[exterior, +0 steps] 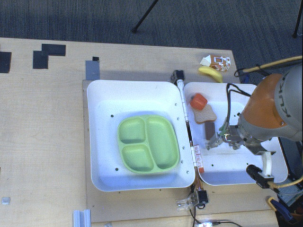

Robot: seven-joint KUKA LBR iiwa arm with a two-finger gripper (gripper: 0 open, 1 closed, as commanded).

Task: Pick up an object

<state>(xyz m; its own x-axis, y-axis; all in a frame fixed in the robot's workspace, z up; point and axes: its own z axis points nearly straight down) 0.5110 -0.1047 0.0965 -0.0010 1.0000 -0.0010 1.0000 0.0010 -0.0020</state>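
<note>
My gripper (215, 142) hangs low over the middle of the right bin (222, 174), with the grey and orange arm covering that bin's right side. A red block (199, 101) lies near the bin's far left corner. A brown bread-like slice (205, 115) lies just in front of it. A small dark brown piece (209, 130) sits directly beside the gripper, between it and the slice. I cannot tell whether the gripper touches that piece.
The left bin (102, 126) holds a green divided plate (148, 143). A yellow banana (210, 73) and a small printed packet (218, 61) lie on the bench behind the right bin. A black clip (178, 74) sits at the bins' shared far edge.
</note>
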